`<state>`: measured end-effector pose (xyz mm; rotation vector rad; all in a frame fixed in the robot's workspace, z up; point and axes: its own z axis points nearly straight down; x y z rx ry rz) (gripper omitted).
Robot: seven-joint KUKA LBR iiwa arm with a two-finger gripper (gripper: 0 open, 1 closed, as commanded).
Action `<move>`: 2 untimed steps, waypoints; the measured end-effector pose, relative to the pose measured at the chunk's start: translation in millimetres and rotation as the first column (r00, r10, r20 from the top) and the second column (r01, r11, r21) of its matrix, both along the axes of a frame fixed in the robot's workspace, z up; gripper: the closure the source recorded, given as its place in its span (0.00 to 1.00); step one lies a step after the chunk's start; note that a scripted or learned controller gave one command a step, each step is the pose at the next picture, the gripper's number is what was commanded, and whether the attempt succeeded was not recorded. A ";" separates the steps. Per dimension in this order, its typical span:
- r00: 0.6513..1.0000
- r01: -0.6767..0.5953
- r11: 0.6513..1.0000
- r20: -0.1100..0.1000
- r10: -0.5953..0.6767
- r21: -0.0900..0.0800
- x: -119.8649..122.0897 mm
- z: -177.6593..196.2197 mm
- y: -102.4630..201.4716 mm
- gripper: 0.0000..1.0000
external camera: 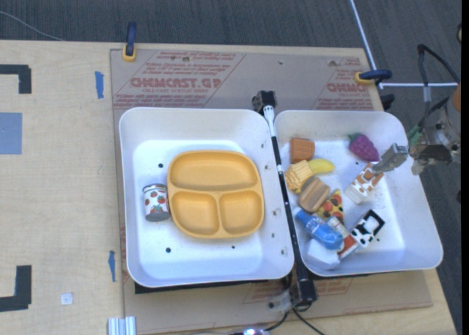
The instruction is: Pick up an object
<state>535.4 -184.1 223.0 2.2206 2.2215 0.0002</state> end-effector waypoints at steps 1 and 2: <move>1.000 0.000 1.000 0.002 0.000 0.001 -23.2 -127.2 24.4 0.00; 1.000 0.000 1.000 0.005 0.000 0.001 -22.3 -117.0 24.8 1.00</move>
